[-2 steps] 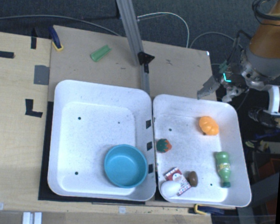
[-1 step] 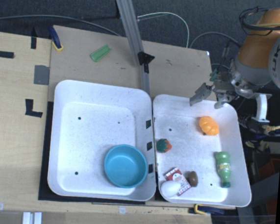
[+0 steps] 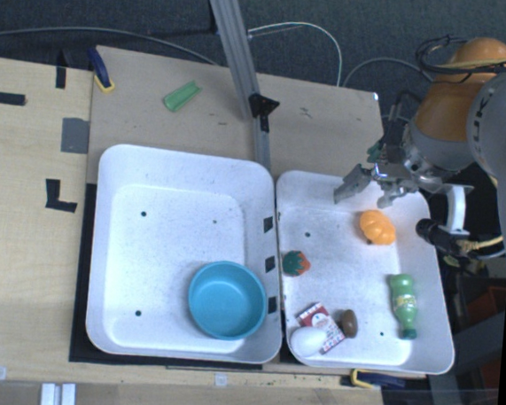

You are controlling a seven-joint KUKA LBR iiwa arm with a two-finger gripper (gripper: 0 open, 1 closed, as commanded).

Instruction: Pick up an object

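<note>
Orange ball (image 3: 375,227) lies just below the end effector (image 3: 368,190) in the right bin (image 3: 320,195), nearest of the objects; fingers look spread apart, holding nothing.

Glossy white plastic bins (image 3: 185,168) on matt pale wooden bench (image 3: 20,219)
</note>
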